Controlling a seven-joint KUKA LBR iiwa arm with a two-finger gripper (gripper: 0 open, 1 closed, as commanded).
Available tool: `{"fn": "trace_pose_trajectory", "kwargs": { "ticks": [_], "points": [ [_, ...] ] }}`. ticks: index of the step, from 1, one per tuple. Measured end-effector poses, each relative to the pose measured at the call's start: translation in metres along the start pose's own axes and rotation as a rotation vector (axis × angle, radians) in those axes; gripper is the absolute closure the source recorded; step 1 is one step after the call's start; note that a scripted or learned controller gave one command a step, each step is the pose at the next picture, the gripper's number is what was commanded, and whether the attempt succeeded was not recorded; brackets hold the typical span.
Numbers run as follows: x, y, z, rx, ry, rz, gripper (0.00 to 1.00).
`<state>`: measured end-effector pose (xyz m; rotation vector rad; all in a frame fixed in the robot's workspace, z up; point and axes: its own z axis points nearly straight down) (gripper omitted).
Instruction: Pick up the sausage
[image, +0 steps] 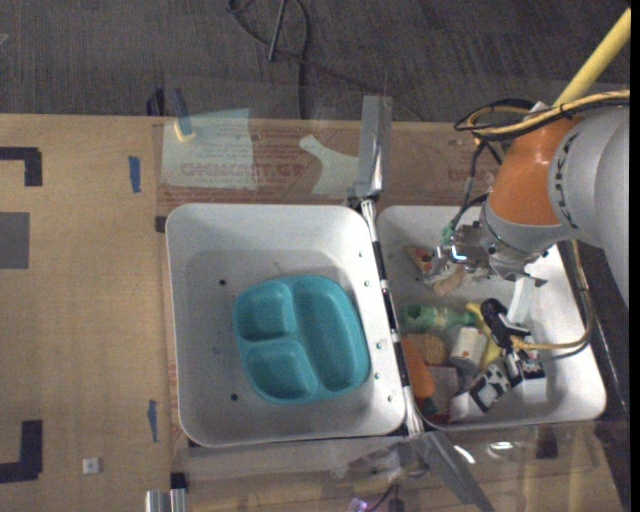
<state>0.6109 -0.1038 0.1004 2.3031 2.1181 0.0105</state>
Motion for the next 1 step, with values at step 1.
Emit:
{"fn": "trace_pose_trajectory", "kwargs": {
  "ticks": [1],
  "points": [
    [-0.0109, 0.0589, 0.0112, 0.010, 0.003, 0.256, 1.00]
  ]
}}
